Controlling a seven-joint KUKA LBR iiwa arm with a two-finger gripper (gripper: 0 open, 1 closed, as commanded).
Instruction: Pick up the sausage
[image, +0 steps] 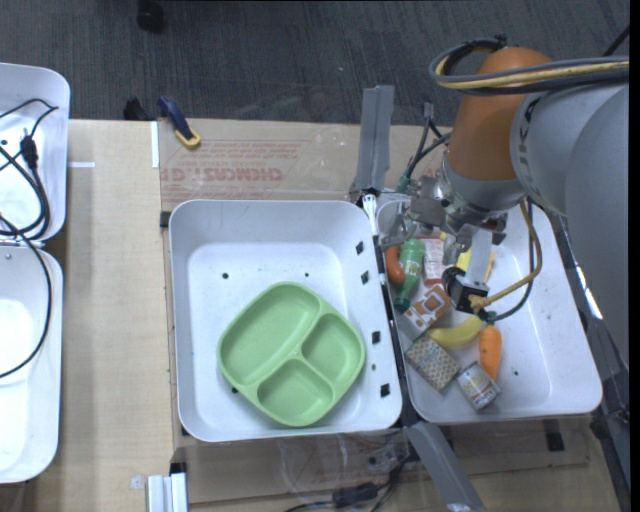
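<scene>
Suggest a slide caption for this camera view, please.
Gripper lowered among toy food in the right bin; green divided plate beside.

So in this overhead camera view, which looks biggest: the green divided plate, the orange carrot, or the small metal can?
1. Green divided plate, by far the largest.
2. Orange carrot and small metal can look alike in size, so I won't rank them.

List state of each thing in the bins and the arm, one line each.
green divided plate: lying flat in the left bin, nothing in its compartments
right bin: holds a heap of small items
carrot: lying at the heap's right
banana: lying beside the carrot
small can: on its side
gripper: low over the heap's far end
</scene>
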